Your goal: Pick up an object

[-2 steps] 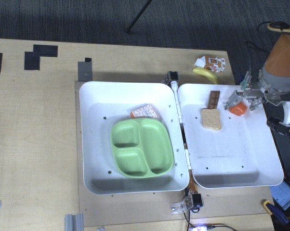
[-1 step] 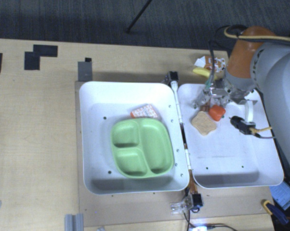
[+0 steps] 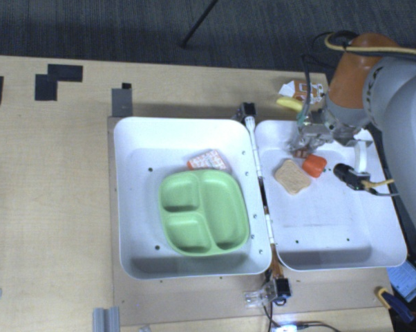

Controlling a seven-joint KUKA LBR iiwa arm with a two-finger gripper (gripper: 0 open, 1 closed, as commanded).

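Gripper [image 3: 306, 142] low inside the right bin [image 3: 332, 244], toward its far rim; cannot tell whether released or clenched, and nothing seen held in it. Likely target, as a judgement: the small orange piece [image 3: 315, 164], lying on the bin floor just under the gripper and slightly to the arm's side, close enough to look touching, though hard to confirm. Probably a light, stiff plastic toy with a smooth rounded skin, so apt to roll or squirt out of a pinch; best taken across its short width at mid-length, not by the ends. Long axis flat on the floor, running from beneath the gripper out toward the arm's side; too small to say which end is thinner. Just past it, away from the arm, a tan bread slice [image 3: 291, 176], lying flat, touching or nearly touching the orange piece, likely soft and light. Well apart from the gripper, in the left bin [image 3: 135, 185], a green divided plate [image 3: 202, 209] and a red-and-white packet [image 3: 208, 160]
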